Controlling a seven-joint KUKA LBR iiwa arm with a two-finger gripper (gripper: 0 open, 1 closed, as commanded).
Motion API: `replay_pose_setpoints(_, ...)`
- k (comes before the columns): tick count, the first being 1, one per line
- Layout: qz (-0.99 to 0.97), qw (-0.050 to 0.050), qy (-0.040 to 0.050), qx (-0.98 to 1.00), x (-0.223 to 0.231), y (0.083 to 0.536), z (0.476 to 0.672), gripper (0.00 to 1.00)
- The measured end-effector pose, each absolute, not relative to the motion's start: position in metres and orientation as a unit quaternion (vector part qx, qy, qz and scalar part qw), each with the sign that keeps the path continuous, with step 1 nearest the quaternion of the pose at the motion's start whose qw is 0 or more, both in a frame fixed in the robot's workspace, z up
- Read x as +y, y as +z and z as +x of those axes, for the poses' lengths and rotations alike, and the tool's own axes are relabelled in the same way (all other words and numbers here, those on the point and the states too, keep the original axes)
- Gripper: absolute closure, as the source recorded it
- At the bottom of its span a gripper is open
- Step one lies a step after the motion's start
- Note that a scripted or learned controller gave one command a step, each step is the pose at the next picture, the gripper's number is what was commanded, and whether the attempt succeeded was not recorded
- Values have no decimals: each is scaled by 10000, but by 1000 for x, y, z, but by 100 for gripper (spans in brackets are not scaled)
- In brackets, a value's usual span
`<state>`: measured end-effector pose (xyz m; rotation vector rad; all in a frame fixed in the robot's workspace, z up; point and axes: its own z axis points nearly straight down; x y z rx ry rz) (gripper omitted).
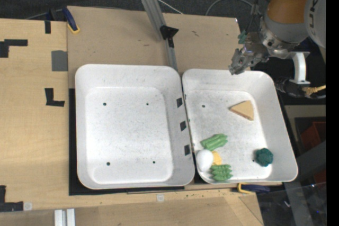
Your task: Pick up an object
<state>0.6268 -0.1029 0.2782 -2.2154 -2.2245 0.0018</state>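
The right bin (275, 108) holds a tan wedge (243, 110) near its middle right. Toward its front lie a green ridged piece (214, 141), a white egg shape (204, 159), a small yellow piece (216, 157), another green ridged piece (221, 171) and a dark green round lump (263, 156). My gripper (238, 65) hangs above the far rim of the right bin, well clear of all the objects. Nothing shows between its fingers.
The left bin (85, 114) lies beside the right one, with black clips along the shared edge. A grey metal post (151, 2) slants down to the bins' far junction. Tape marks dot the wooden bench at left.
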Motion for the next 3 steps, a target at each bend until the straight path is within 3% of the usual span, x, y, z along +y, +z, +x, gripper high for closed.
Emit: replay_pose_setpoints(3,-7044,19,9,-7098,60,247,559,100)
